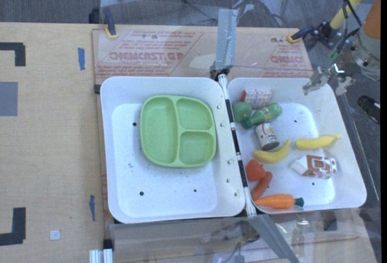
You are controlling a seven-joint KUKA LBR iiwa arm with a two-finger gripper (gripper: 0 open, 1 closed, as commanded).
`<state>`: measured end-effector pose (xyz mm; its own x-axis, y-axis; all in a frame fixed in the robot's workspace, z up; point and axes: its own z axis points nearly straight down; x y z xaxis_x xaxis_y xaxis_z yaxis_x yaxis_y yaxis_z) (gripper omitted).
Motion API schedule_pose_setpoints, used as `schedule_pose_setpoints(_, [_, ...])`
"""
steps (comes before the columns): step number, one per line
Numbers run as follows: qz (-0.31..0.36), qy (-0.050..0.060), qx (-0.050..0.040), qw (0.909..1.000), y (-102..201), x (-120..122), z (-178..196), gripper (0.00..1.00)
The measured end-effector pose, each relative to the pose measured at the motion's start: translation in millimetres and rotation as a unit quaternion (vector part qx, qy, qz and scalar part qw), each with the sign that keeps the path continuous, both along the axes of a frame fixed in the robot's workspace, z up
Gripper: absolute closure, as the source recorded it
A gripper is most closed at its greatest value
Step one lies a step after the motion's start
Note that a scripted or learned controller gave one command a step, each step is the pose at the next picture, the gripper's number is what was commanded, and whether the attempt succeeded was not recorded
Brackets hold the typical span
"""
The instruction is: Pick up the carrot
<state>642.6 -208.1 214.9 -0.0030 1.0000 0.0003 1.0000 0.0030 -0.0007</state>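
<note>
The carrot [276, 201], orange with a small green stub at its right end, lies flat along the front wall of the right bin [349, 153]. A second, smaller orange-red piece [262, 185] rests just above it, leaning toward the bins' divider. My gripper [327, 81] hovers over the back right corner of that bin, far from the carrot. Its two grey fingers stand apart with nothing between them.
The right bin also holds two yellow bananas [272, 154] [317, 142], a small can [266, 135], green vegetables [259, 114], a pink box [257, 97], a red piece [254, 169] and a white-and-orange carton [314, 166]. A green divided plate [178, 130] sits in the left bin [121, 153].
</note>
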Motion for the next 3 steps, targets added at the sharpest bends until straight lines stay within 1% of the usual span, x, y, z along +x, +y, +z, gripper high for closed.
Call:
schedule_pose_setpoints(1, [-0.093, 0.001, 0.0005, 0.9957, 33.1, -23.2, -54.1, 0.00])
schedule_pose_setpoints(2, [0.088, -0.003, -0.0020, 0.9961, -0.8, -18.3, -42.7, 0.00])
schedule_pose_setpoints(3, [0.231, -0.001, 0.0003, 0.9731, -5.2, -85.8, -74.0, 0.00])
